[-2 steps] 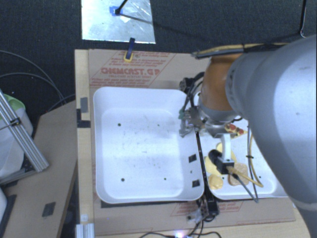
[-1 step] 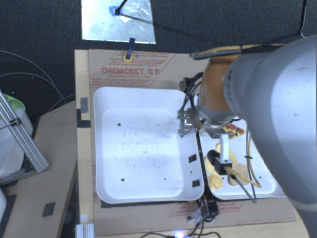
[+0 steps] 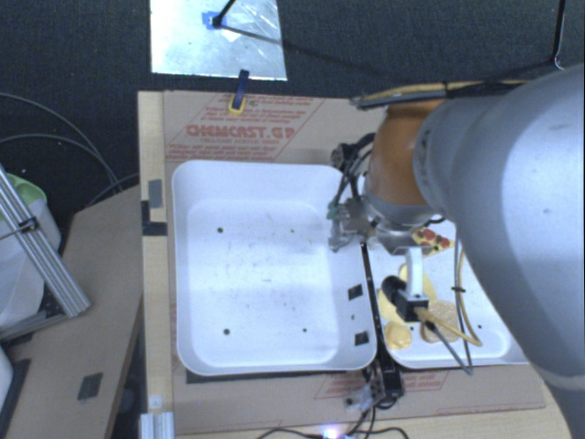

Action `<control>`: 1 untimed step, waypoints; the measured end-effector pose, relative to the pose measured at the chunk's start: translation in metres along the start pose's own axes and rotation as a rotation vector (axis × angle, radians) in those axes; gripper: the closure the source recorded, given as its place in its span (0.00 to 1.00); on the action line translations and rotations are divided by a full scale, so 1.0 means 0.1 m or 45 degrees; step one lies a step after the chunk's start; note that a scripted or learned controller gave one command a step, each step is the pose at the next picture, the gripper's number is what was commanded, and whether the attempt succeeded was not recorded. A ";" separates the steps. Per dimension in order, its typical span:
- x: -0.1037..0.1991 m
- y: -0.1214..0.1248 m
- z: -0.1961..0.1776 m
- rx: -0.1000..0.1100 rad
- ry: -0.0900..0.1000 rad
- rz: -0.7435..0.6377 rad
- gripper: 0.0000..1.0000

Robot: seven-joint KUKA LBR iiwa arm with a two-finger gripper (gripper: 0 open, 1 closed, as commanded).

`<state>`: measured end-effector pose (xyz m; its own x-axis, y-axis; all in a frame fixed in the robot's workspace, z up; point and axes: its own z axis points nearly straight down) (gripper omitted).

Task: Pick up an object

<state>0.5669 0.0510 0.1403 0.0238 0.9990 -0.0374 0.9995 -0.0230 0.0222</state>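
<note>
The grey arm [image 3: 512, 208] takes up the right side of the frame, its orange band [image 3: 393, 167] just right of centre. The left bin [image 3: 256, 273] sits in the middle, with a few dark dots on its white floor. Both bins lie on a cardboard sheet [image 3: 242, 128] with red print, which shows along the top. The right bin [image 3: 489, 341] is mostly hidden under the arm, and only its lower part shows at the lower right. A shiny silver sheet [image 3: 219, 26] lies at the upper left on dark ground.

Yellow pieces [image 3: 399, 335] lie in the right bin near its lower left corner, with a tan piece [image 3: 443, 316] just beside them. A small red-yellow item [image 3: 431, 239] lies higher up, at the edge of the arm.

The gripper [image 3: 402, 243] points down over the right bin's left side, above the yellow pieces. I cannot tell whether it is released or clenched, and nothing is seen in its grasp.
</note>
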 end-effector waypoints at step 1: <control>0.78 -0.32 -1.95 0.005 0.059 -0.045 1.00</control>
<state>0.5329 0.1374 0.3316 -0.0123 0.9999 0.0084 0.9998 0.0121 0.0178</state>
